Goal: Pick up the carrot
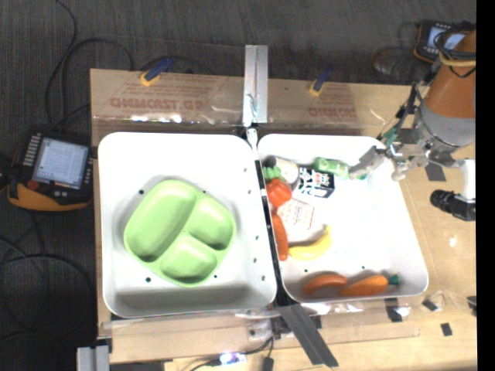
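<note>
The carrot (365, 285), orange with a small green tip at its right end, lies along the near wall of the right bin (387, 222). My gripper (381, 165) hovers over the far right part of that bin, well away from the carrot, which is toward the near edge. Its two grey fingers stand apart, open, with nothing between them.
Beside the carrot lies an orange oval piece (324, 282). Along the bin's left side are a banana (313, 246), a long red-orange piece (279, 236), a red fruit (278, 192), a black-and-white carton (316, 182) and a green item (331, 165). The left bin (124, 284) holds a green divided plate (179, 229).
</note>
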Controlling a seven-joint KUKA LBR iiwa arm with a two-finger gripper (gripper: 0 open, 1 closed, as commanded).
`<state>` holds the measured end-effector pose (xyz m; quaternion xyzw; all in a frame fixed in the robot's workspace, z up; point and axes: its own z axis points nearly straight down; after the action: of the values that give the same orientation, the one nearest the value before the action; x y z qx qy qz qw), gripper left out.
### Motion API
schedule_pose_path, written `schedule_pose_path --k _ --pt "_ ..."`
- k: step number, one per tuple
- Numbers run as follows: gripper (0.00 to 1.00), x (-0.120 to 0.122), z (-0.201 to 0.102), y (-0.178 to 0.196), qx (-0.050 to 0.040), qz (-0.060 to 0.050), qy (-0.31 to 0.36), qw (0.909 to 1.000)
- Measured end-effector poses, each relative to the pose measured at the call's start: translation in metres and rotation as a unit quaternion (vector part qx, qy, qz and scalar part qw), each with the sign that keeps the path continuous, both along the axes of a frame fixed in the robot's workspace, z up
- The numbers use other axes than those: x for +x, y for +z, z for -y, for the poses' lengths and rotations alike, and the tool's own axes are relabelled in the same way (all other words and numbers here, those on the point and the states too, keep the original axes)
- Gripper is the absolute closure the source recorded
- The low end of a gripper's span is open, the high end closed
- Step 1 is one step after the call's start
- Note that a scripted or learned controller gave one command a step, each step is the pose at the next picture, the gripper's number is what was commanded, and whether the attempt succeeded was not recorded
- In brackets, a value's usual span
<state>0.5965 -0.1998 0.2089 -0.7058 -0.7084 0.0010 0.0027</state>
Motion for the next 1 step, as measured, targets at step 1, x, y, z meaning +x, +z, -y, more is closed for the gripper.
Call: schedule_pose_path --k 1 --pt "0.00 -0.0881 0.0189 -0.0926 0.0039 -0.003 0.042 0.9991"
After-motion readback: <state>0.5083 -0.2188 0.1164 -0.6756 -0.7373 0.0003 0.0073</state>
